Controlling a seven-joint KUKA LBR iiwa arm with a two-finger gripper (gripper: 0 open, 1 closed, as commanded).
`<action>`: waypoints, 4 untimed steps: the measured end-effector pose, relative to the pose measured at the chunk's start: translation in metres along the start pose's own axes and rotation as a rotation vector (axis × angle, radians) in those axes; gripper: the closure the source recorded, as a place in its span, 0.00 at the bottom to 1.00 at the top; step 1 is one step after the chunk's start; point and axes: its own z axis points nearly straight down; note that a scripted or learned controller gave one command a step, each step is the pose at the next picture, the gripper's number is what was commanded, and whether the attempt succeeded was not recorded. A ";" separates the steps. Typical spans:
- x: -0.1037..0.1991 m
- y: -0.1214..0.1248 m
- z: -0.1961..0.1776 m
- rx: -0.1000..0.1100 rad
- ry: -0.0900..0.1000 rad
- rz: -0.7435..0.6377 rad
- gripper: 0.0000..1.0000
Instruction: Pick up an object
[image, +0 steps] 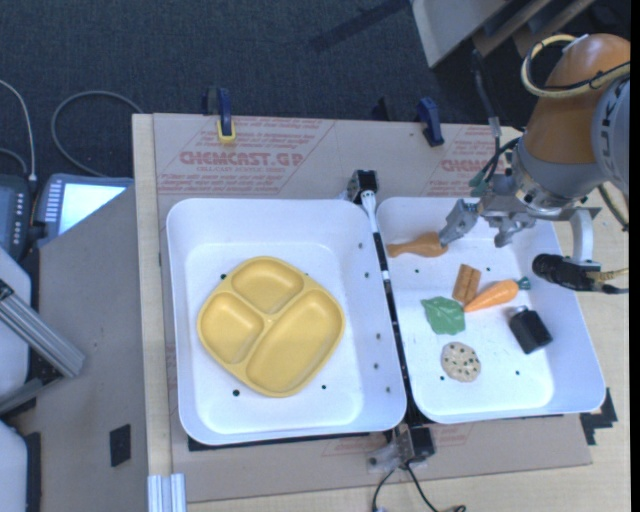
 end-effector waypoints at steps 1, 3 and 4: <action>0.000 0.003 -0.009 -0.016 -0.002 -0.003 0.00; 0.004 0.007 0.100 -0.015 -0.002 -0.002 0.00; 0.004 0.007 0.102 -0.016 -0.002 -0.002 0.00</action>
